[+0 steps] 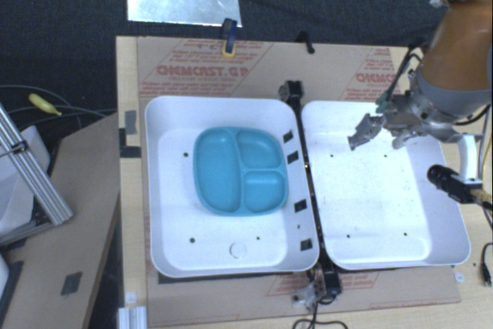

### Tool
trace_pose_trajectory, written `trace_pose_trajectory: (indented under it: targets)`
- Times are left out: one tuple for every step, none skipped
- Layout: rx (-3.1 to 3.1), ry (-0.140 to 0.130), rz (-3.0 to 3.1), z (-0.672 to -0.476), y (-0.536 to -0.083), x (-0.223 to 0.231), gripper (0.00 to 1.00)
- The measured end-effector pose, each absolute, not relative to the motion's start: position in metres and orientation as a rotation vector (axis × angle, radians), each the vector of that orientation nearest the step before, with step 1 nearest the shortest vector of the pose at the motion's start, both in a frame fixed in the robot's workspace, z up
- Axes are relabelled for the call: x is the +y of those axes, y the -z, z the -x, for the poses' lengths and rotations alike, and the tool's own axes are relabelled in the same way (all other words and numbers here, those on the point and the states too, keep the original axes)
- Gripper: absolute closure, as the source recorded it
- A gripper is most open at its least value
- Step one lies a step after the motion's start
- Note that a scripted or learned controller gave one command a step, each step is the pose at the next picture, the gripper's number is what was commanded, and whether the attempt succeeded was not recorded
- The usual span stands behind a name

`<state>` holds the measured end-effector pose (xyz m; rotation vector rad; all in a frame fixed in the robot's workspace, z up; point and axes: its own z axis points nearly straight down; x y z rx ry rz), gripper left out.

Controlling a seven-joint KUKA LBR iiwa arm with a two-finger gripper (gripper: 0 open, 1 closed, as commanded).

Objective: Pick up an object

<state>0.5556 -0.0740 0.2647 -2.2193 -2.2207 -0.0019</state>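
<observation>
Above right bin (385, 243), hand (363, 133) looks blurred.

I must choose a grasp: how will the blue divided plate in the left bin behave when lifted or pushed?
The blue divided plate looks moulded and rigid, so probably stiff and light. It lies flat in the left bin, so it would likely slide, not roll. Its low rounded rim may slip from the gripper.

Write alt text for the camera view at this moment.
A grey-and-orange robot arm's gripper hovers over the right white bin, with nothing seen between its fingers. In the left white bin lies a blue divided plate with three compartments.
</observation>
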Motion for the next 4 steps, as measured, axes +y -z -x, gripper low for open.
trace_pose_trajectory:
  targets:
    - [-2.232, 0.001, 2.203, -0.537, -0.216, 0.027, 0.00]
    - [-2.220, -0.002, 2.219, -0.522, -0.182, 0.030, 0.00]
    - [-2.233, 0.013, 2.215, -0.487, -0.272, 0.059, 0.00]
    - [-2.230, 0.007, 2.216, -0.488, -0.278, 0.057, 1.00]
